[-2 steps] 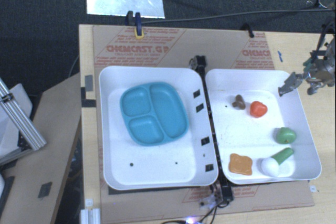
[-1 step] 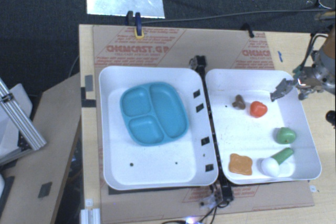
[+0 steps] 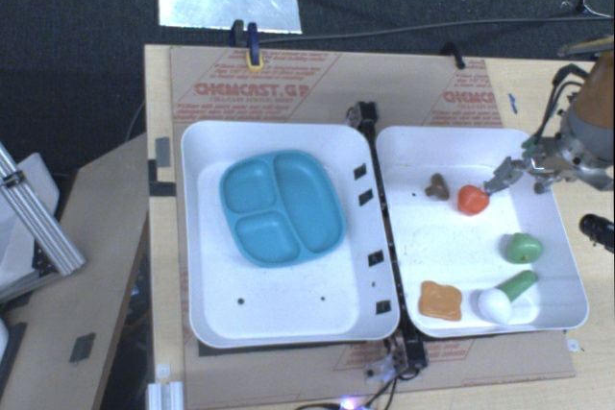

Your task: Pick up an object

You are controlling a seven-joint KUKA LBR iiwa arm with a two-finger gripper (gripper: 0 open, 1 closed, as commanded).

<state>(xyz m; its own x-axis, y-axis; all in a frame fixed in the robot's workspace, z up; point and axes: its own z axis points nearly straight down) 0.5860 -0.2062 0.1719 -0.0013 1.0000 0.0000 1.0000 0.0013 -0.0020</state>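
Observation:
The right bin (image 3: 413,235) holds several small objects. A red-orange piece (image 3: 472,200) lies near the middle, with a small brown piece (image 3: 438,188) to its left. A green rounded piece (image 3: 523,248) sits further right. Along the front edge lie a flat orange piece (image 3: 441,301) and a white-and-green item (image 3: 505,297). My gripper (image 3: 517,174) hangs over the right bin's far right side, just up and right of the red-orange piece. Its fingers spread apart with nothing between them.
The left bin (image 3: 207,302) holds a blue three-compartment plate (image 3: 282,207). A black divider with clips (image 3: 377,206) runs between the bins. The arm's grey body (image 3: 588,125) enters over the right bin's right rim.

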